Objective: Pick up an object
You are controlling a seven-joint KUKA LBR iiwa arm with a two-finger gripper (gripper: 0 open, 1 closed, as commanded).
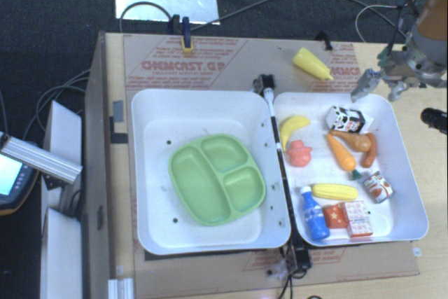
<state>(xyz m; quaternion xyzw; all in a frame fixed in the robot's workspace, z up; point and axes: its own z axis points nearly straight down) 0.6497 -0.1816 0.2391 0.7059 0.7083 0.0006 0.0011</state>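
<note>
My gripper (pixel 381 86) hangs over the far right corner of the right bin (pixel 409 171), open, with nothing between its fingers. Below it in the bin lie a black-and-white carton (pixel 346 120), an orange carrot (pixel 342 153) and a brown drumstick (pixel 362 142). Further left are a yellow banana (pixel 293 128) and a pink toy (pixel 299 153). Toward the front sit a corn cob (pixel 334 191), a blue bottle (pixel 315 214), a red box (pixel 336 216), a white-and-red box (pixel 359 219) and a small can (pixel 378 187).
The left bin (pixel 161 122) holds a green divided plate (pixel 217 178). A yellow object (pixel 311 64) lies on the bench behind the right bin. Cables run across the back of the bench.
</note>
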